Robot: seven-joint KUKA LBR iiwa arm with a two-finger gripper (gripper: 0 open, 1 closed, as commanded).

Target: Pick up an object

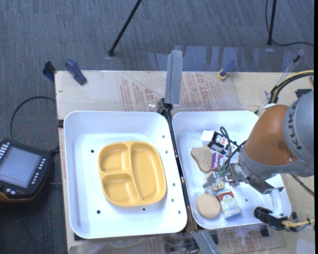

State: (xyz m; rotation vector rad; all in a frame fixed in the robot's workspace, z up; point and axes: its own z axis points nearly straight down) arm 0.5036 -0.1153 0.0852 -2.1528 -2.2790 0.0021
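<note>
From above the desk (122, 91), two white bins sit side by side; the left bin (82, 136) carries a yellow divided tray (132, 172) near its middle; the right bin (193, 120) is the busy one. In it, a slice of toast (201, 157) lies just left of the tool (221, 178); a round biscuit (208, 206) and a small red-and-white carton (229, 203) lie below the tool; a white box (209, 136) and a dark packet (219, 141) lie above it. The arm (273, 139) hangs low over that clutter; whether the tool is open or holding anything, I cannot tell.
</note>
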